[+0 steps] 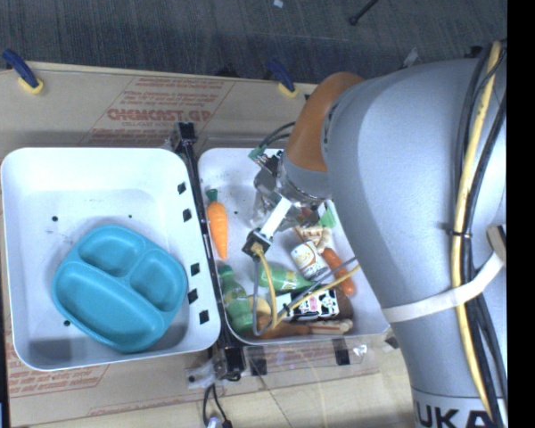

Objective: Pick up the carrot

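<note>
Orange against white: from the overhead camera, the carrot (218, 228) lies in the right bin (216, 163), tight along the wall it shares with the left bin (18, 239), in the middle stretch of the bench (89, 105). Its long axis runs with that wall, green top toward the bench's far edge and narrow tip toward the near edge.

The grey arm (401, 194) has the end effector (272, 196) low over the same bin, and the carrot sits just beside it, off toward the dividing wall. I cannot tell whether the end effector is open or closed, and nothing is visibly held.

By my reading, the move hinges on a short sideways shift toward that wall and a grip across the carrot's width.

Watch the clutter. A small bottle (305, 259) and green pieces (241, 300) crowd the bin's near end, but the carrot itself lies clear. A blue plate (116, 285) rests in the left bin.
</note>
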